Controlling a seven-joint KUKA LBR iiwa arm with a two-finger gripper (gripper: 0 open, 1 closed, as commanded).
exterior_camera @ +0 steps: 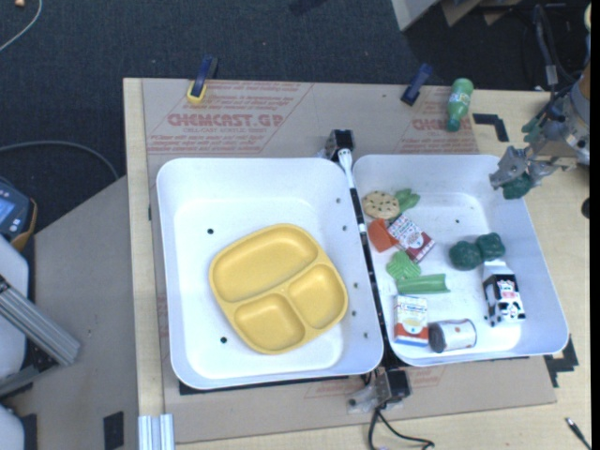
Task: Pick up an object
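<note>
Two white bins on the table (281, 111), entered from the near edge outward.

1. Left bin (187, 214): we log one yellow divided plate (278, 287), lying flat.
2. Right bin (539, 279), near row: a small can (453, 335) on its side, long axis across the view, touching or just beside an orange-and-white carton (412, 314). A black-and-white cow-patterned piece (503, 298) lies to the view's right of them.
3. Right bin, middle: a green bar (422, 284), long axis also across the view, and a dark green clump (476, 249) standing apart from the other things.
4. Right bin, far part: a red-and-white packet (411, 235) beside an orange piece (380, 235), then a round biscuit (381, 203).
5. Gripper (516, 174): at the right bin's far right corner, over the rim. A dark green bit shows at its tip. We cannot tell whether that bit is clamped or merely behind it, nor whether the gripper stands apart or together.
6. Beyond the bins: a green bottle (458, 103) lies on the table, outside both.

Relation noted for the coming move: no object is named by the task, so we judge the dark green clump the likeliest candidate. It lies nearest the gripper, toward the near side and slightly to the view's left, with bare bin floor around it. The crowded items by the divider sit farther off in the same direction.
</note>
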